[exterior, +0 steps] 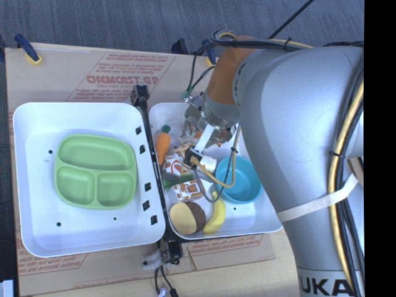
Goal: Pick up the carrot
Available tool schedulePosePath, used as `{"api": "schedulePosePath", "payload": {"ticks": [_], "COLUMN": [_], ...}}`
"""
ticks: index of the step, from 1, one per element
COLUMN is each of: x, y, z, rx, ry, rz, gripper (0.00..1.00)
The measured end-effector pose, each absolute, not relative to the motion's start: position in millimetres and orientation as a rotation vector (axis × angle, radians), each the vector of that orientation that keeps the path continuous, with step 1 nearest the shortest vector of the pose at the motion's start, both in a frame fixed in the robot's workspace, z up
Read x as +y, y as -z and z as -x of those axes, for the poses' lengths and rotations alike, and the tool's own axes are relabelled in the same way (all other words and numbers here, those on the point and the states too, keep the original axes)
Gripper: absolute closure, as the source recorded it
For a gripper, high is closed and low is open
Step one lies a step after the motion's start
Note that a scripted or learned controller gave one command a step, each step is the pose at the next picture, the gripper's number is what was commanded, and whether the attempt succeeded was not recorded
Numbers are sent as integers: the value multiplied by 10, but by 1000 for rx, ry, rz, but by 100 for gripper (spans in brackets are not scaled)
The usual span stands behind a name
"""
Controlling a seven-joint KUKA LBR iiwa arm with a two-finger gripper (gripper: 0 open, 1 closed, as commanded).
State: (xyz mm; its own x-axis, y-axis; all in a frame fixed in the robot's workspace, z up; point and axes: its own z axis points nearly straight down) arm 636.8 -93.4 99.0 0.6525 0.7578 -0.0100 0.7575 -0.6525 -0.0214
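Here the carrot (163,147) is seen at 9 o'clock in the right bin (260,224), by its wall. It looks light, hard and smooth, so the thick middle should be held. Whether the fingers (195,144), at its 3 o'clock, are open cannot be told.

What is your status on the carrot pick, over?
Gripper over right bin, close beside carrot. Carrot lies along bin's left wall, apart from gripper. Printed packet crowds its lower end.
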Motion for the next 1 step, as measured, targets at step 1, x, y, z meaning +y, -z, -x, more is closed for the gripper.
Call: {"api": "schedulePosePath", "payload": {"ticks": [1], "x": [72], "y": [-1959], "z": [-6076], "rx": [-1334], "ry": [1], "rz": [2837], "gripper": [100]}}
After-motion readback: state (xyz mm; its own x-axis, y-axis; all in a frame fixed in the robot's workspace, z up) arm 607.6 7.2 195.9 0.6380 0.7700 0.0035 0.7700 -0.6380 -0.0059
